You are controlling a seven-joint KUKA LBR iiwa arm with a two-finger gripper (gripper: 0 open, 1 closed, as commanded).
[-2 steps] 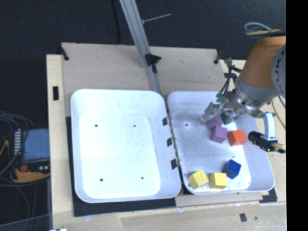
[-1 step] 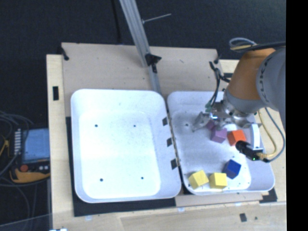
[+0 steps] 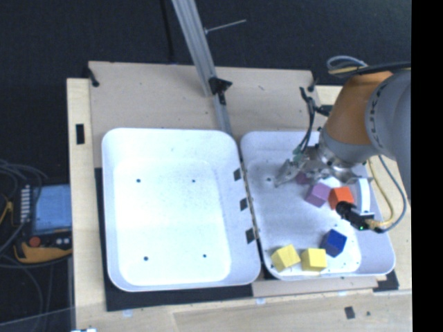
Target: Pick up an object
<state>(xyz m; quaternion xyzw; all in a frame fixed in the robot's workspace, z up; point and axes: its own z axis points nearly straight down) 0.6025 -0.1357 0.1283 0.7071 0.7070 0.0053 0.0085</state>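
Note:
In the right bin (image 3: pixel 277 216) my gripper (image 3: pixel 285 173) hangs low over the floor of the bin's upper middle, with the grey and orange arm (image 3: pixel 353 120) reaching in from the right. A purple block (image 3: pixel 318 194) lies just right of and below the gripper, an orange block (image 3: pixel 340 198) touching its right side. A small dark magenta piece (image 3: pixel 304 178) sits close beside the gripper, partly hidden by the wrist. Further toward the front are a blue block (image 3: pixel 334 242) and two yellow blocks (image 3: pixel 285 257) (image 3: pixel 314 259). Nothing shows between the gripper's tips.
The left bin (image 3: pixel 111 185) stands beside the right one, joined by small clips (image 3: pixel 243 203). A slanted metal rail (image 3: pixel 201 47) rises from behind the bins. Cables (image 3: pixel 384 206) trail along the arm at the right bin's edge. A blue device (image 3: pixel 52 209) sits off the bench at far left.

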